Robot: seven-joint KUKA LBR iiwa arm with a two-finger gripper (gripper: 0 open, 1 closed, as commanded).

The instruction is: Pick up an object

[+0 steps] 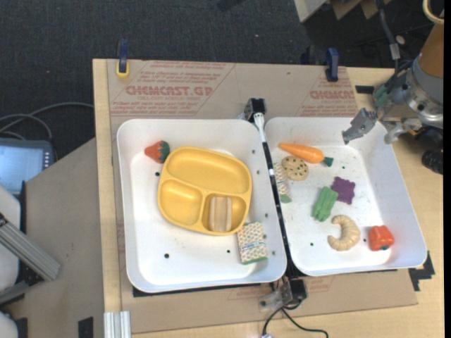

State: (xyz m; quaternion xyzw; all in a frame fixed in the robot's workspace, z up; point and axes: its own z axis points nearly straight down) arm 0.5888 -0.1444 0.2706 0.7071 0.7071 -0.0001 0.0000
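My two-finger gripper (368,127) hangs spread and empty over the right white bin's (404,189) far right corner, so I judge I'm approaching: next, descend onto the orange plastic carrot (301,152) by the far edge.

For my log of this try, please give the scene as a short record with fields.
left bin: yellow plate, strawberry, small box
right bin: carrot, cookie, green pepper, purple piece, croissant, red pepper
gripper: above the right bin's far edge, holding nothing
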